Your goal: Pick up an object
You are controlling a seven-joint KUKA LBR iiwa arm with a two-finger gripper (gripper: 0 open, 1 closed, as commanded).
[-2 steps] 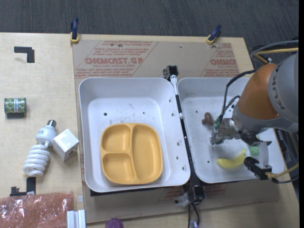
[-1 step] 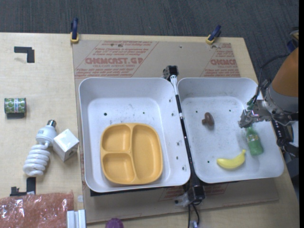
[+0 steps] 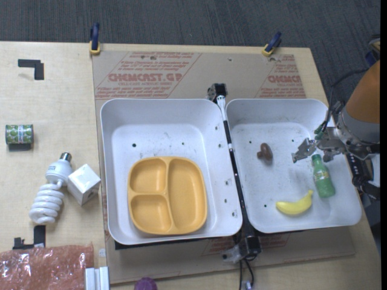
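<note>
In the right bin (image 3: 284,115) lie a green bottle (image 3: 323,179), a yellow banana (image 3: 295,205) and a small brown object (image 3: 264,153). My gripper (image 3: 315,151) hangs at the bin's right side, just above the bottle's cap end. It is open, with one finger (image 3: 300,153) to the left of the cap and the other to the right. The bottle lies on the bin floor and nothing is gripped. The banana is just below and to the left of the bottle. The brown object sits apart, left of the gripper.
The left bin (image 3: 121,119) holds a yellow divided plate (image 3: 167,194). Outside the bins on the bench's left are a white spiral bulb (image 3: 48,193), a white cube (image 3: 83,183), a small green can (image 3: 19,135) and a pink bag (image 3: 45,268).
</note>
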